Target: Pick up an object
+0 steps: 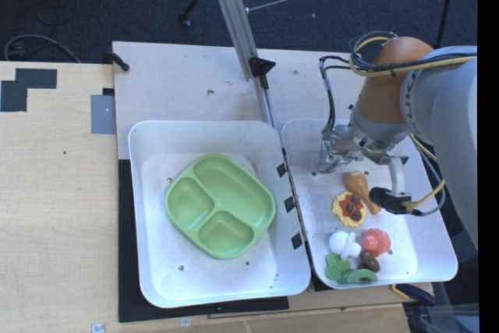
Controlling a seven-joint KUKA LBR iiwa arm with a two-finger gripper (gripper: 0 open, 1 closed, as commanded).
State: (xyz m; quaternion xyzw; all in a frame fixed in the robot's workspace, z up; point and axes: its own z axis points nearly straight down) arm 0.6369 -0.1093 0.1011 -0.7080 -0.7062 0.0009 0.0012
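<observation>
My gripper (pixel 330 155) hangs low over the upper left part of the right bin (pixel 306 191), under the orange band of the arm. Just to its lower right lies a toy chicken drumstick (pixel 359 184), apart from it. Below that sit a small yellow pizza toy (pixel 349 208), a red tomato toy (pixel 376 240), a white piece (pixel 341 243), a small brown piece (pixel 369 262) and green leafy pieces (pixel 348 272) near the bin's front. Nothing shows held in the gripper.
A green divided plate (pixel 221 204) lies in the left bin (pixel 148 246). A slanted metal rail (pixel 236 19) runs from the top down to the divider between the bins. Cables loop around the arm's wrist (pixel 421 195).
</observation>
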